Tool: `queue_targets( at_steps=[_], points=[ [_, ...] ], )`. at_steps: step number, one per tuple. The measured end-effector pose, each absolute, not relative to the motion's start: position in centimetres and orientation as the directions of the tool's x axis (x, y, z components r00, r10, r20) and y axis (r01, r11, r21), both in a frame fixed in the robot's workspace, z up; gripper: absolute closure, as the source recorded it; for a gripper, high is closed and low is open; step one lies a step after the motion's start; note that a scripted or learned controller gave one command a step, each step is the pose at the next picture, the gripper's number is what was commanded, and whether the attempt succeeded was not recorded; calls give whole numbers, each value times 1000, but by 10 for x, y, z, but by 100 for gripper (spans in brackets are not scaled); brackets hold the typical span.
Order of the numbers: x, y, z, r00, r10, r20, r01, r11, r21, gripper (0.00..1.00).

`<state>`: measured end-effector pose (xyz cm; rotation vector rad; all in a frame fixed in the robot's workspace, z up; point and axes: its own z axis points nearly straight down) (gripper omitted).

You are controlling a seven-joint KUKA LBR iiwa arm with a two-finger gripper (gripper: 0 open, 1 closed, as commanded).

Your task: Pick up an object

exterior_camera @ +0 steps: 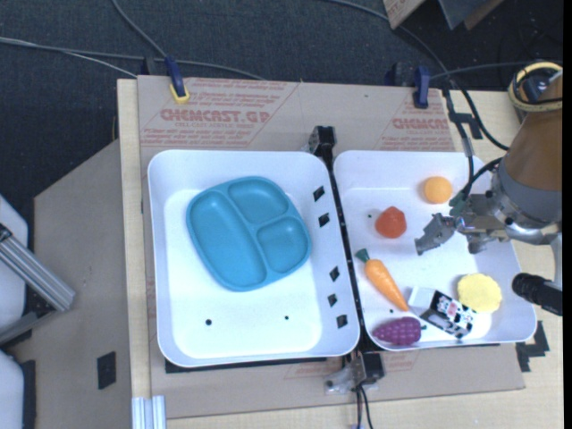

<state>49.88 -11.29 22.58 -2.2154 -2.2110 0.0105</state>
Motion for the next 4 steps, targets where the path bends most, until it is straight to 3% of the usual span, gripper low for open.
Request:
queue_targets(
  at_steps=[1, 4],
  points=[
    [501, -113, 230, -1, 1000, 2, 1000, 1, -4, 0],
    [501, -120, 82, 1, 1000, 3, 1000, -1, -5, 0]
  ],
)
